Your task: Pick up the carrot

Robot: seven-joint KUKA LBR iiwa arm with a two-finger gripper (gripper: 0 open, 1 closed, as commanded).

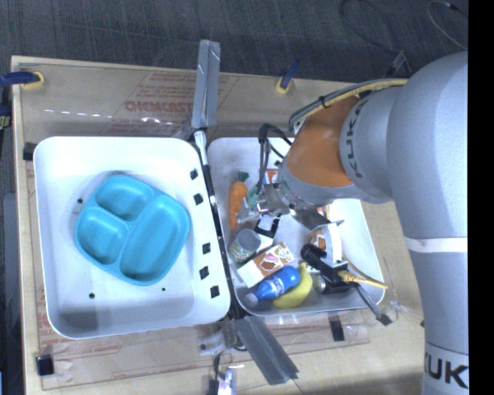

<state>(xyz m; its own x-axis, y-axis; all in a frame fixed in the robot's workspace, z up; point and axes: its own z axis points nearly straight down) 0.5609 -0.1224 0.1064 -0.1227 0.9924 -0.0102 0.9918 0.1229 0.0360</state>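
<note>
- Jaw state: cannot be told. The two-finger gripper (263, 206) sits low in the right-hand shallow white bin (370, 237), under the grey arm with the orange band above the wrist (317, 151); the wrist body covers the tool, and only dark metal parts show at its lower left edge.
- Task object: the small orange carrot with a green top (238, 202) lies in the right bin, hard against its left wall, long axis running near to far, green end at the far side. It is just left of the gripper. No contact can be confirmed.
- Judged step: final alignment and descent onto the carrot. Nothing is seen held.
- Approach: centre the tool over the carrot's mid-length and set the closing direction across its narrow width, that is, left to right.
- Clearance: the left finger must pass between the carrot and the bin wall. The gap looks slight; a small nudge rightward off the wall may be needed first.
- Neighbours: a small grey round can (246, 243) lies just near of the carrot; a printed carton (270, 262), a blue bottle (276, 285) and a yellow banana-shaped item (299, 293) lie nearer again. Keep the descent far of the can.
- Lift straight up before any traverse.
- The left-hand white bin (58, 303) holds a blue divided plastic plate (132, 229), well apart from the work.
</note>
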